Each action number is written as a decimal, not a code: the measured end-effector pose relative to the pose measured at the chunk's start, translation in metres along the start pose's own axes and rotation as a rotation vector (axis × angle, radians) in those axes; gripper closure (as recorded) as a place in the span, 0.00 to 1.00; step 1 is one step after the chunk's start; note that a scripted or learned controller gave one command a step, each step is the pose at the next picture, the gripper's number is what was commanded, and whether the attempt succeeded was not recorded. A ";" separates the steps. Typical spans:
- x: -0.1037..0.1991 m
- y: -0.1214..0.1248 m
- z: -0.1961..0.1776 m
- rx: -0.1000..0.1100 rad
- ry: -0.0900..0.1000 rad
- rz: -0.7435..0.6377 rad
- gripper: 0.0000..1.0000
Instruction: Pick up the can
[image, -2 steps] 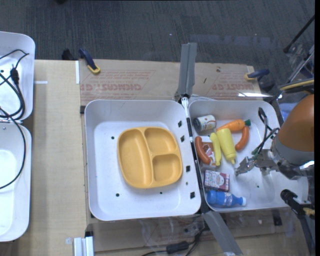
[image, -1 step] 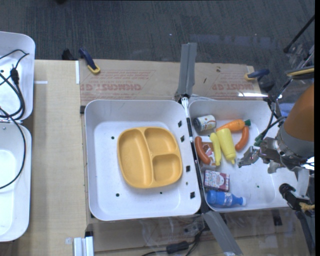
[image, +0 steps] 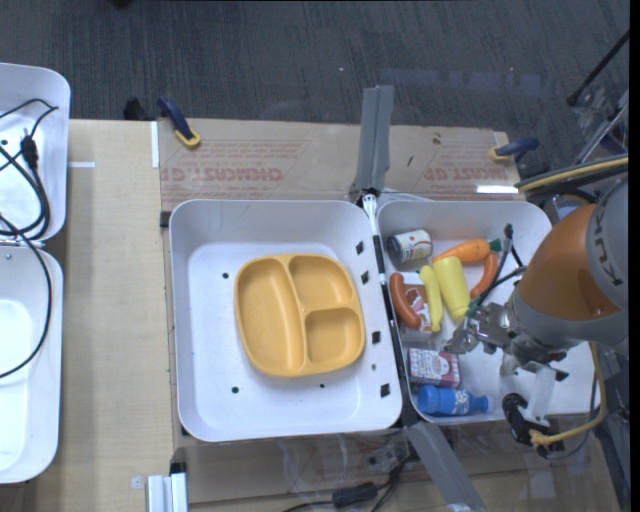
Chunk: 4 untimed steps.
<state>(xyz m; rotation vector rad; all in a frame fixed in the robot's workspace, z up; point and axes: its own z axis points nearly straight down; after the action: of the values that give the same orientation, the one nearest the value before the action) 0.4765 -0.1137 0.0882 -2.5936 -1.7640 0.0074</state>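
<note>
Nearest, small blue plastic bottle (image: 450, 402) lying in right white bin (image: 535, 212). Above it, hand (image: 478, 330) low among the toys, open or closed impossible to tell. Farthest, small white-labelled metal can (image: 410, 245) on its side: light, rigid, slick, likely to roll; best pinched across its round body.

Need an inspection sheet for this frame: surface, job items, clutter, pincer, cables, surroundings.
Surface: wooden bench bearing two white bins side by side, left bin and right bin.
Job's things: can lying on its side at the far end of the right bin.
Clutter: yellow divided plate in the left bin; toy carrot, banana, hot dog, small carton and blue bottle in the right bin.
Pincer: pincer over the right bin, apart from the can; finger state unclear.
Cables: black cables at left.
Surroundings: blue clamps; cardboard sheet.
</note>
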 end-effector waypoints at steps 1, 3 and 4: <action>-0.007 0.081 -0.001 -0.001 -0.002 -0.011 0.00; 0.033 0.012 -0.100 -0.001 -0.002 -0.159 0.00; -0.006 0.033 0.000 0.001 -0.001 -0.028 0.00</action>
<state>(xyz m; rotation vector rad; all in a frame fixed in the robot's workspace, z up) 0.5054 -0.1316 0.0881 -2.5685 -1.7998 0.0085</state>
